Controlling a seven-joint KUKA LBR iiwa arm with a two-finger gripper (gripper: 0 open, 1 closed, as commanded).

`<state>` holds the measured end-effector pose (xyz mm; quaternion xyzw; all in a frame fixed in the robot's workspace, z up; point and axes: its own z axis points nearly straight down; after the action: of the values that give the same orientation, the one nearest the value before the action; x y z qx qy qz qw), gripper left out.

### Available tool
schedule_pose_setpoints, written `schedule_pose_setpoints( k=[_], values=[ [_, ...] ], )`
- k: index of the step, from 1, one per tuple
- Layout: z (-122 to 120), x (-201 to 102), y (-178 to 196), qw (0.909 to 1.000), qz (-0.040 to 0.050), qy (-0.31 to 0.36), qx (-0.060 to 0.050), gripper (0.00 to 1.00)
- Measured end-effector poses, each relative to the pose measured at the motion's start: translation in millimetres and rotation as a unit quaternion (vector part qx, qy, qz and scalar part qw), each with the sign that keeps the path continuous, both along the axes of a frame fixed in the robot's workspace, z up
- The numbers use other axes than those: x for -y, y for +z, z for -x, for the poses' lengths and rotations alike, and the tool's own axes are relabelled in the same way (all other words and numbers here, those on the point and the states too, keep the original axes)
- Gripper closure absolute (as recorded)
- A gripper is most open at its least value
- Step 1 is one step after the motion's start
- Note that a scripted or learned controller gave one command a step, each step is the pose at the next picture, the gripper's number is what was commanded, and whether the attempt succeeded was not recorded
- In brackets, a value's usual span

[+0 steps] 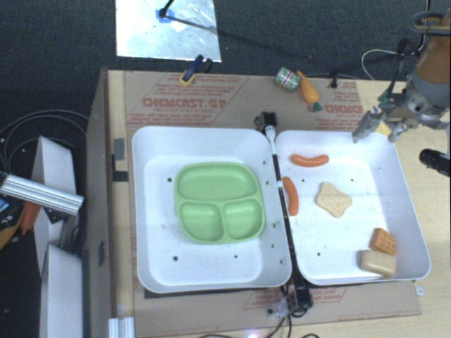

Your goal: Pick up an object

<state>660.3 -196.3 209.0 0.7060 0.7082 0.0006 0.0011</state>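
White bins sit side by side on my desk: the left bin (151, 189) holds a green divided tray (219, 201), and the right bin (405, 189) holds a sausage (310, 160) at its far side, a second sausage (290, 195) against its left wall, a pale toast-shaped piece (332, 200) near the middle, and a waffle (382, 241) just beside a cream block (378, 262) in the near right corner. I see the gripper (376, 129) hanging over the far right corner of the right bin, its fingers (365, 129) spread wide with nothing between them.
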Motion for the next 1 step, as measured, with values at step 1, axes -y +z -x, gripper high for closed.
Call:
schedule_pose_setpoints(
  k=[1],
  values=[
    [7.2,-66.9,-39.5,1.0,-0.001,0.001,-0.001,0.0]
  ],
)
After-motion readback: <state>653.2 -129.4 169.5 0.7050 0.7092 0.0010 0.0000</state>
